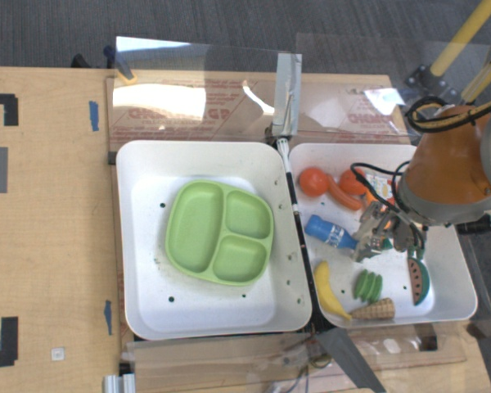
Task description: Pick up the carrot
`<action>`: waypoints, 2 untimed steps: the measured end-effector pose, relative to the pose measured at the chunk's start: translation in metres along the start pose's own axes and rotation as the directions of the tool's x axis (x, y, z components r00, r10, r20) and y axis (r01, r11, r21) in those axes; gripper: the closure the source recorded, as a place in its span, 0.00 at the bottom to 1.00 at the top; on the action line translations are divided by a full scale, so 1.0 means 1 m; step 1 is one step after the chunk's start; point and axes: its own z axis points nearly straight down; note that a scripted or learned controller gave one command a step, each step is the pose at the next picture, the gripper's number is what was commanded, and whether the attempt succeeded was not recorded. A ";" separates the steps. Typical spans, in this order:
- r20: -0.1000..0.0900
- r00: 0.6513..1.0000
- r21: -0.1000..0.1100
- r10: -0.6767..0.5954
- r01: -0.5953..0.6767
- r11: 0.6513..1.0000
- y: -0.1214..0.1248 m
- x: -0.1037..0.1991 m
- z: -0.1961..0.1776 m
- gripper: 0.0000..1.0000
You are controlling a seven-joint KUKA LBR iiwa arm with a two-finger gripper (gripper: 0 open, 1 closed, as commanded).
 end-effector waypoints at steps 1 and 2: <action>-0.012 0.999 0.004 -0.040 0.040 0.999 -0.053 -0.043 -0.066 1.00; -0.009 0.998 0.003 0.063 -0.063 0.998 -0.011 -0.007 -0.150 1.00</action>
